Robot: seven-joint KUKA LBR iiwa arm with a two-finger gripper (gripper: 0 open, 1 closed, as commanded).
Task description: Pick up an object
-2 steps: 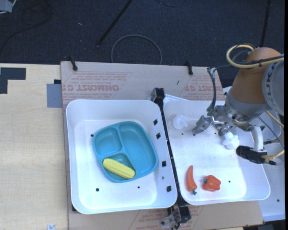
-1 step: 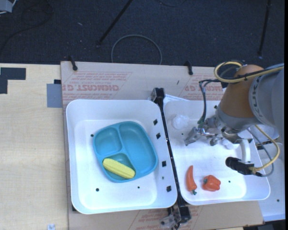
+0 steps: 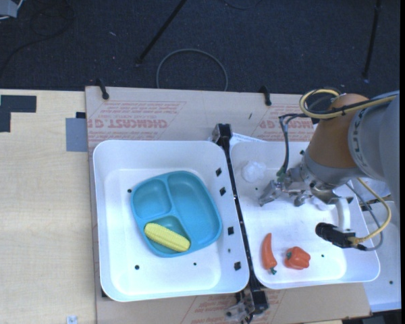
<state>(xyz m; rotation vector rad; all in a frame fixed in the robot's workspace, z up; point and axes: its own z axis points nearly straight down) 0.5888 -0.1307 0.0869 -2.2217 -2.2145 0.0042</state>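
Observation:
In the right bin (image 3: pixel 364 270), a long orange-red chili pepper (image 3: pixel 268 252) lies near the front, with a small red bell pepper (image 3: pixel 297 257) just to its right. A pale translucent object (image 3: pixel 252 172) lies at the back left of this bin. My gripper (image 3: pixel 275 193) hangs low over the bin's middle, behind the two peppers and right of the pale object, with nothing visibly in it. In the left bin (image 3: pixel 115 248), a yellow corn cob (image 3: pixel 167 237) lies in the front compartment of a blue divided plate (image 3: pixel 189 198).
The grey arm with its orange band (image 3: pixel 334 140) covers the back right of the right bin. A black fitting with yellow cable (image 3: pixel 336 235) hangs off the wrist, just behind the bell pepper. A black divider (image 3: pixel 233 208) separates the bins.

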